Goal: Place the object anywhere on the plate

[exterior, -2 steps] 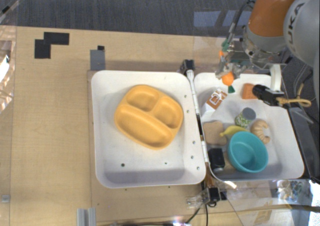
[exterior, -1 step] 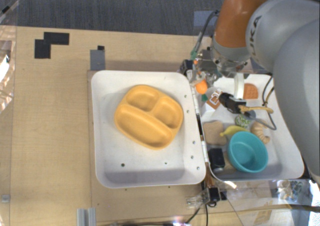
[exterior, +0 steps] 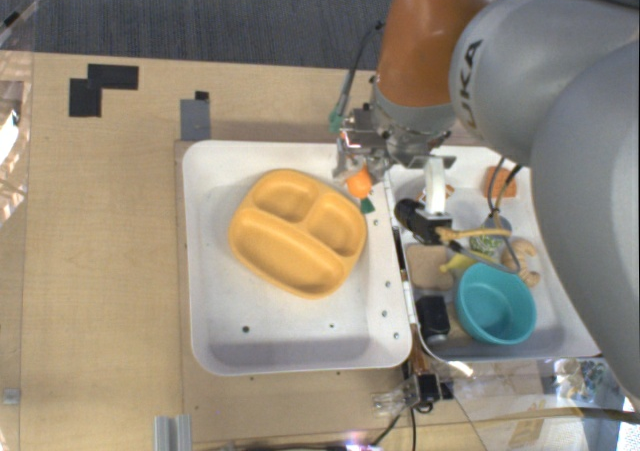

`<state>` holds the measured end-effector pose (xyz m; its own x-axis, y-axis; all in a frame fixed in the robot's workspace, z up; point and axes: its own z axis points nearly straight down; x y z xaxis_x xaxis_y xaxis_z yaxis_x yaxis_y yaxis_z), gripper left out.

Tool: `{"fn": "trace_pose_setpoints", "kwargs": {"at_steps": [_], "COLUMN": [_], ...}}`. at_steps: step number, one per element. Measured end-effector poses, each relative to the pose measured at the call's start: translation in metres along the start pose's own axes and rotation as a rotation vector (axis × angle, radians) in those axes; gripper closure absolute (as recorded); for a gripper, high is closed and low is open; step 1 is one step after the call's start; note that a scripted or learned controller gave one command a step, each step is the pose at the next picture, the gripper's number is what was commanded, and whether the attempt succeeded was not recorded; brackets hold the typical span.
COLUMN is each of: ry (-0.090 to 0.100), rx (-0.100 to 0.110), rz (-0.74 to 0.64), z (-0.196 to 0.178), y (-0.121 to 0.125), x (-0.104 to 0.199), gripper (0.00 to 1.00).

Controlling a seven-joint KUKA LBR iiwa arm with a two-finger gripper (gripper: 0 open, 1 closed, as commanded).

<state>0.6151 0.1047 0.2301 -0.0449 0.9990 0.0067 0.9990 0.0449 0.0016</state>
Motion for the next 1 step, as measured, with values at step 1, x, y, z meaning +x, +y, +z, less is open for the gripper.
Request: {"fn": "trace_pose_setpoints", "kwargs": {"at_steps": [1], "ry": [-0.004], "rx": [0.001], "rz": [0.008], "z": [0.001], "y": [0.0002], "x": [-0.0052], "gripper": [0.0]}}
